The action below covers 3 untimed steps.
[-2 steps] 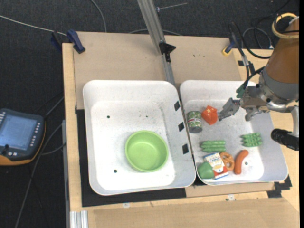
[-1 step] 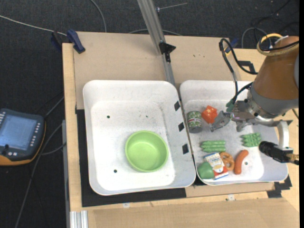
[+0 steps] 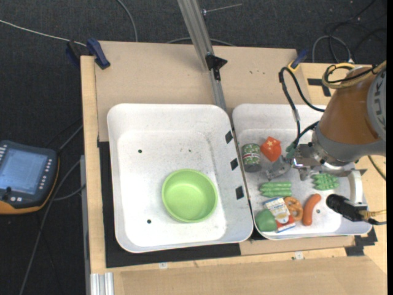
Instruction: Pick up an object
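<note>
Objects are lying untouched in the right bin (image 3: 245, 118): red pepper (image 3: 271, 147), green can (image 3: 250, 155), pea pod (image 3: 276, 188). The gripper (image 3: 293, 162) is hovering low among them; whether it is gripping anything, I cannot tell.

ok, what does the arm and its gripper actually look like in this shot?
The arm is grey with a broad orange band above the wrist, rounded and bulky. Black cables loop along its side, with a yellowish cable coil near the top. The gripper is a small grey metal assembly with dark parts.
</note>
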### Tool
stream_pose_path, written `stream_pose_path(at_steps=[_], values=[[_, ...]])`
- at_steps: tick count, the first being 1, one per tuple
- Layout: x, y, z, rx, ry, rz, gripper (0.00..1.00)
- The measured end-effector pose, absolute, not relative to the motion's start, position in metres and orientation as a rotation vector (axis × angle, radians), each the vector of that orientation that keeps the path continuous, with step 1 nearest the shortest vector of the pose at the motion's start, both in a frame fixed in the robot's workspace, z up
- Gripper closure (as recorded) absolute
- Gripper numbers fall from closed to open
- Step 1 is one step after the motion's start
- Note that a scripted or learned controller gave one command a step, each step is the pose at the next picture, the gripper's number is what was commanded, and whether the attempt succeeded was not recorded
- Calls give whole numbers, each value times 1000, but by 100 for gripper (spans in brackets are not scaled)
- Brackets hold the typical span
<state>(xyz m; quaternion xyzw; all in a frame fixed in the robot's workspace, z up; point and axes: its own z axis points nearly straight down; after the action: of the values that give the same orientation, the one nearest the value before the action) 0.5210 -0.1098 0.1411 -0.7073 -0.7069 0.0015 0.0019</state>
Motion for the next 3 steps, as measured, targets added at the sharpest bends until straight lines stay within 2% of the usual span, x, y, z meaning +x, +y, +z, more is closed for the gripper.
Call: stream_pose_path(at_steps=[1, 2, 3], values=[[520, -110, 93, -2219, -2219, 4, 0], [521, -109, 106, -2221, -2222, -1, 100], [532, -109, 160, -2223, -2225, -4, 100]])
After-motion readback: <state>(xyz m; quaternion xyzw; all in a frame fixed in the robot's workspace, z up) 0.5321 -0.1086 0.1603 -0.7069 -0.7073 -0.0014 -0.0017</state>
